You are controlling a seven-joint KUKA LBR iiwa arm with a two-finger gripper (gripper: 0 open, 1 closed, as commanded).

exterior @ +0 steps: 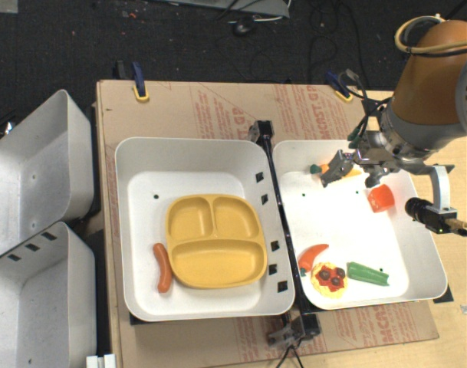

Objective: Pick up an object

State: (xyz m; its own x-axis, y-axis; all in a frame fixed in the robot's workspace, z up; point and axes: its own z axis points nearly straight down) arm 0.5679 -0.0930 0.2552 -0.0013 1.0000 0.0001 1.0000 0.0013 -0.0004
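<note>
Early stage of the pick, nothing lifted yet as far as can be judged. Arm (432,83) reaching in from the right, with gripper (339,167) low over the far part of the right bin (348,228). Whether open or closed: cannot be told at this slant. No object seen held.

Candidates in the right bin:
- small piece (317,169), green and orange, just beside the gripper tip; contact not discernible.
- orange block (380,198), near the gripper, toward the arm side, resting on the bin floor.
- red pepper (312,256), pizza (330,278) and green piece (367,274), clustered at the near edge, well apart from the gripper.

In the left bin (141,205): yellow plate (215,240) with sausage (163,267) just beside its left rim, both far from the gripper.

Remaining, by judgement: closing on one object, most likely the small piece or the orange block, then raising it clear of the bin floor. Essentially the whole task still ahead.
</note>
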